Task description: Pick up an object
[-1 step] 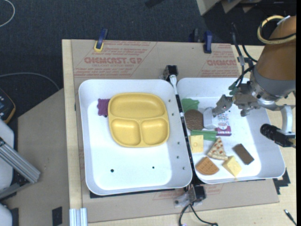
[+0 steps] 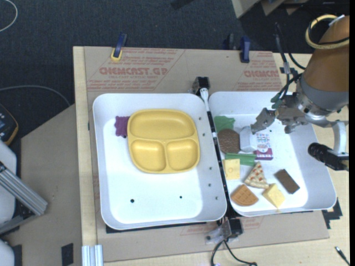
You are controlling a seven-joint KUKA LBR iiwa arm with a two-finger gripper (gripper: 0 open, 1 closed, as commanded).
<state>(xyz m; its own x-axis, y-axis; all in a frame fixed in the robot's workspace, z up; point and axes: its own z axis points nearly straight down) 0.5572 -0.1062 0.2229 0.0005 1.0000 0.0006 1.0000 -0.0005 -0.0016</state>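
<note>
Camera view: gripper (image 2: 275,122) hovers above the right bin (image 2: 319,201), its finger state impossible to tell. Toy food pieces, including a pizza slice (image 2: 255,177), lie below; a yellow tray (image 2: 163,139) occupies the left bin (image 2: 152,206).

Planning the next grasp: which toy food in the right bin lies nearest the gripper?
The white packet with the purple edge, just below the gripper; the other foods lie lower or further left.

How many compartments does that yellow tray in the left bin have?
3. The yellow tray in the left bin has one wide compartment across its far side and two smaller ones along its near side, left and right.
</note>
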